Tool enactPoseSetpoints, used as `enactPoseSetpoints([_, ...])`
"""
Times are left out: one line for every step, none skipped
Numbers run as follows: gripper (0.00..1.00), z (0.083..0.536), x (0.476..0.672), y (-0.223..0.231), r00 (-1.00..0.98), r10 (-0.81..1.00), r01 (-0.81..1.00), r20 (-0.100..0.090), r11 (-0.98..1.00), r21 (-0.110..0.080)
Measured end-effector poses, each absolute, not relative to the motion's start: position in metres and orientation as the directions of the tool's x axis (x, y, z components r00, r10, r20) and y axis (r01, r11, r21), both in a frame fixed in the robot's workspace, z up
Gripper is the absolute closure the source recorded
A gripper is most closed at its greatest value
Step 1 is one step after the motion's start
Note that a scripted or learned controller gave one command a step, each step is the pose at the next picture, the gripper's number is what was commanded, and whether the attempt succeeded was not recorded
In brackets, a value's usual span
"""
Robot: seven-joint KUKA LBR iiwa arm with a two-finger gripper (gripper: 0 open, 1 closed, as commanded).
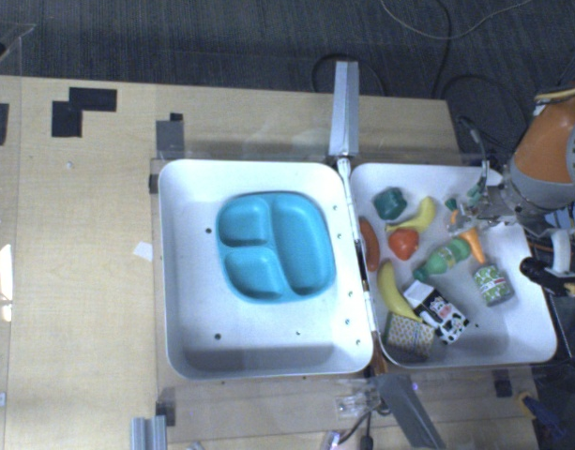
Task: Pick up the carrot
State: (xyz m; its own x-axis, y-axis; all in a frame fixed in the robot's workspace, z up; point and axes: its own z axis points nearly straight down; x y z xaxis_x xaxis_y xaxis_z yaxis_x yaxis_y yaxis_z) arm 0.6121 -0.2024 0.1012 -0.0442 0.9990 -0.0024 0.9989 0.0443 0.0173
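1. The arm is reaching in from the right edge, its orange band showing above the grey wrist; it is leaning down and leftward over the far right part of the right bin.
2. The gripper is hanging low over the bin's contents; its thin fingers are pointing down and left, but I cannot tell how far apart they are standing, nor whether anything is lying between them.
3. The carrot is lying in the right bin, just near of the gripper tips; it is sitting beside the green bottle and far of the small green can.
4. Further left in that bin, a banana is lying along the near left side; a red tomato is sitting between it and a second banana; a dark green pepper is resting at the far left.
5. The left bin is holding a blue divided tray.
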Motion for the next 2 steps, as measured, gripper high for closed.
enactPoseSetpoints([1.0,0.195,0.574,-0.155,0.109,0.994,0.994,0.0,-0.109,0.006])
enactPoseSetpoints([1.0,0.275,0.587,-0.174,0.227,0.974,0.974,-0.001,-0.227,0.006])
